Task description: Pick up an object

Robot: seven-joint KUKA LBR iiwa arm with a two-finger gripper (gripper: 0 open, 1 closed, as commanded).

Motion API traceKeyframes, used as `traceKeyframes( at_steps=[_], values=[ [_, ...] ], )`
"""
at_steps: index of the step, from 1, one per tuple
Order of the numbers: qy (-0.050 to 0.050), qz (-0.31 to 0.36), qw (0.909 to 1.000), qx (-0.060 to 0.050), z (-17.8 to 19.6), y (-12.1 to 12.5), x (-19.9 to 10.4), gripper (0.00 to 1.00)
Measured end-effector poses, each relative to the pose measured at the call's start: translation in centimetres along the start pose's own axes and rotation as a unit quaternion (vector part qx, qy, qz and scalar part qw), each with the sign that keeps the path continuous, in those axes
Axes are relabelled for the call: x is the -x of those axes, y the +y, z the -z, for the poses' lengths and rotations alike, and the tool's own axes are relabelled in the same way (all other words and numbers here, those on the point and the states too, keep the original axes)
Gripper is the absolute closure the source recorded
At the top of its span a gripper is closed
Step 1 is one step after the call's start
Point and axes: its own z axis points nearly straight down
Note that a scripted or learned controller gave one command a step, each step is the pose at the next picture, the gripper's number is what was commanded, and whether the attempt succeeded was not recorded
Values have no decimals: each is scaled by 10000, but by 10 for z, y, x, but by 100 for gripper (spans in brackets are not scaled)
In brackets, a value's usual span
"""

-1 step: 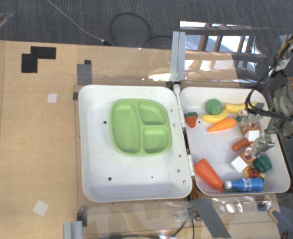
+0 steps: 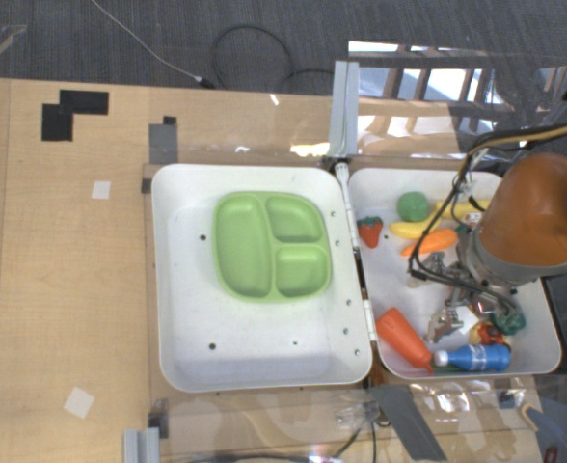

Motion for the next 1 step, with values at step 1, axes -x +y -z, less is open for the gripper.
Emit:
traceKeyframes(
  at_steps=[1],
  values=[
    [-13, -321, 9995, 9, -10, 27, 106, 0]
  ],
)
